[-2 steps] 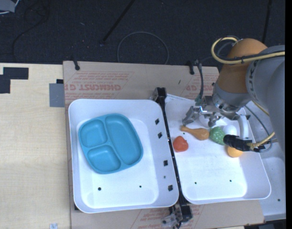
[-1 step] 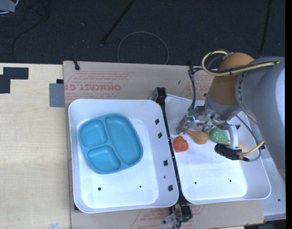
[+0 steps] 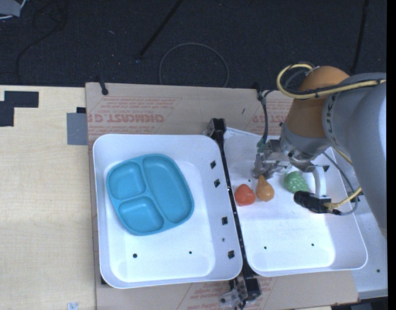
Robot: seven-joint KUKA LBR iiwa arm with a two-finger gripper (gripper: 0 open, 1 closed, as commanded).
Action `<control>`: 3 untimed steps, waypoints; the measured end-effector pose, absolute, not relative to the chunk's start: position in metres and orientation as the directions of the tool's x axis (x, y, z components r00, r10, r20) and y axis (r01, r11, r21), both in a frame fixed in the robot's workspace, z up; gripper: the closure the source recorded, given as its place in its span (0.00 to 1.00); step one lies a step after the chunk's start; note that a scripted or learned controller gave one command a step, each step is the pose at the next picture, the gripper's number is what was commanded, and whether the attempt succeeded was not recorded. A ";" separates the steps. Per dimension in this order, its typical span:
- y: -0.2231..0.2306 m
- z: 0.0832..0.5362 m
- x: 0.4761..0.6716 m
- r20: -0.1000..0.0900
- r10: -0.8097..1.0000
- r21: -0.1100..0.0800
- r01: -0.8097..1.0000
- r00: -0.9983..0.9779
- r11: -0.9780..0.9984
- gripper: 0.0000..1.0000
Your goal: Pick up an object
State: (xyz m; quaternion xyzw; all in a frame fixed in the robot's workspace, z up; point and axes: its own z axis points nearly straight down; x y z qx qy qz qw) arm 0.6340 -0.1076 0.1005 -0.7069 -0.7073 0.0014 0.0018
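Dark floor [image 3: 120,31], across the whole far side: carrying loose cables.

Pale wooden bench top [image 3: 36,199], far left: bearing black patches [image 3: 15,105] and a grey square [image 3: 75,128] near its far edge.

Cardboard sheet [image 3: 159,112] with reddish print: lying under both bins and showing along their far and near edges.

Left bin [image 3: 159,263], white and shallow: holding one item.

Blue plate [image 3: 149,192], three compartments: lying flat in the left bin, nearer its left wall and far side, sitting slightly askew to the walls.

Black strip [image 3: 227,199] with clips: running between the two bins from far to near.

Right bin [image 3: 301,250], white and shallow: holding three small items, all grouped in its far half and none lifted.

Red round piece [image 3: 245,194]: sitting close to the right bin's left wall, just beside the orange piece.

Orange pear-shaped piece [image 3: 265,189]: sitting just right of the red one, narrow end pointing toward the gripper.

Gripper [image 3: 267,165]: hanging over the far-left part of the right bin, directly above the orange piece. Not possible to tell whether spread, closed or clamped on anything, nor whether touching that piece.

Green piece [image 3: 294,182]: lying right of the orange one and apart from it, close under the wrist.

Arm [image 3: 353,128], grey with an orange band [image 3: 314,105]: reaching in from the right over the right bin.
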 end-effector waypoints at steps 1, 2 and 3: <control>-0.109 0.144 0.629 0.000 1.000 0.001 1.000 0.003 -0.003 1.00; -0.111 0.206 0.623 -0.001 1.000 0.003 1.000 0.003 -0.003 1.00; -0.112 0.251 0.624 0.000 1.000 0.002 1.000 0.000 0.000 1.00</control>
